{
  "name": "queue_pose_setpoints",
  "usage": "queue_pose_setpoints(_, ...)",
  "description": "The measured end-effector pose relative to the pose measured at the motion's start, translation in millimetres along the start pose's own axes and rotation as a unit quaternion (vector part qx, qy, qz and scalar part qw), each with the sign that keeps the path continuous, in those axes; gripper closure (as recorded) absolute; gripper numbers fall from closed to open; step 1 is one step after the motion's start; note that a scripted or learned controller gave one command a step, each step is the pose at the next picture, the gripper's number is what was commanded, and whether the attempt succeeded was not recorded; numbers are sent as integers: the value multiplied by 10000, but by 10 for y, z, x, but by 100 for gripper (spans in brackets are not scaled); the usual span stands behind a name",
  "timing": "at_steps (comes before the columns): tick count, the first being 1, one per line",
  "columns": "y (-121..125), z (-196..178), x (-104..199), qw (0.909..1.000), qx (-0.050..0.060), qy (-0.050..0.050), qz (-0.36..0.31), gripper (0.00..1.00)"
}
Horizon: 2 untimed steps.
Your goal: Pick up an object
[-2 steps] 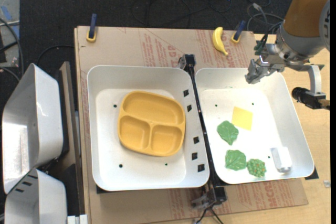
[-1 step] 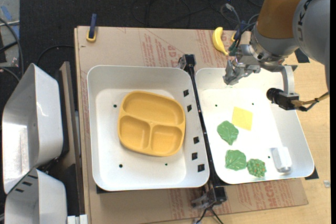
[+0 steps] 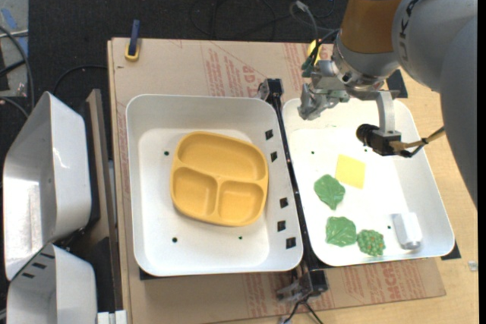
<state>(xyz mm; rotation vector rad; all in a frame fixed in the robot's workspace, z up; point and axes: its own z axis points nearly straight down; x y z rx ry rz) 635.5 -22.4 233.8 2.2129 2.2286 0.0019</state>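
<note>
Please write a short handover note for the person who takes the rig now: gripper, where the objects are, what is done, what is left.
Gripper: above the far left corner of the right bin, nothing visibly held.
Right bin: yellow flat piece, three green pieces, small white block, all lying on the floor of the bin.
Left bin: yellow divided plate.
Done: no pick yet.
Left: descend on one object, grasp it, lift it.

You see smooth, glossy white plastic bins (image 3: 144,186), a matt yellow plastic divided tray (image 3: 220,178), a rough brown cardboard sheet (image 3: 220,64) beneath, and bare metal on the gripper (image 3: 323,99).
</note>
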Motion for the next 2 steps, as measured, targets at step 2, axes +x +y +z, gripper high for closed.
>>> queue_pose_setpoints(2, -16, 165, 1034, 10000, 13, 3, -2, 100)
